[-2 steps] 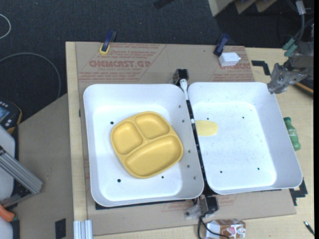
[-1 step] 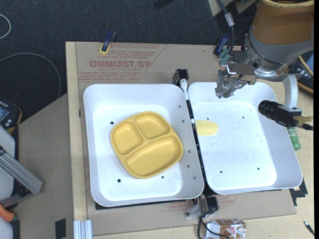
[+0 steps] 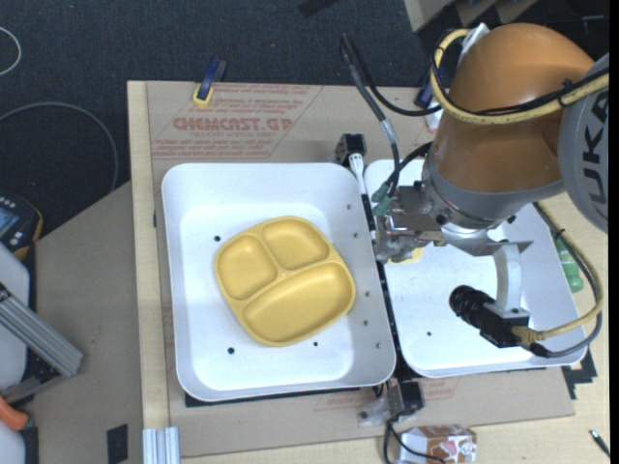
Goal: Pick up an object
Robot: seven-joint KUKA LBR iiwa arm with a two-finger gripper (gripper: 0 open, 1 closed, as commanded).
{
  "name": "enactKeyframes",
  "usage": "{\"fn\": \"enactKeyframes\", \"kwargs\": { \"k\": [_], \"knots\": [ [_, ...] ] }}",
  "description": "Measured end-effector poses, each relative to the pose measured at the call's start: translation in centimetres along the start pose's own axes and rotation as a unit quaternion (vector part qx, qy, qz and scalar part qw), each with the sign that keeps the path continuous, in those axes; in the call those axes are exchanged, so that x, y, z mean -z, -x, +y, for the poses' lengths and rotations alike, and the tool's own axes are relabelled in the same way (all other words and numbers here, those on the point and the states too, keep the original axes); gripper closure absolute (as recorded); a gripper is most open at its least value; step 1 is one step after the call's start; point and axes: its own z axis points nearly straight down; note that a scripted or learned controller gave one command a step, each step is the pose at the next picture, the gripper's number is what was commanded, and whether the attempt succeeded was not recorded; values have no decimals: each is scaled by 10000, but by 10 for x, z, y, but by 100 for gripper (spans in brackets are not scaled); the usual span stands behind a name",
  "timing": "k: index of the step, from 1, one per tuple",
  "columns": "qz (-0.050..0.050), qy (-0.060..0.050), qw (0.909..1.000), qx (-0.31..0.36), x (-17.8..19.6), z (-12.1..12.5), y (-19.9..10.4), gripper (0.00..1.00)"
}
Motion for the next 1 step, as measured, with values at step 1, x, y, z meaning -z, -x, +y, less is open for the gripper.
{"fn": "enactKeyframes", "kwargs": {
  "k": [1],
  "knots": [
    [-9, 99, 9999, -54, 64, 0, 31, 100]
  ]
}}
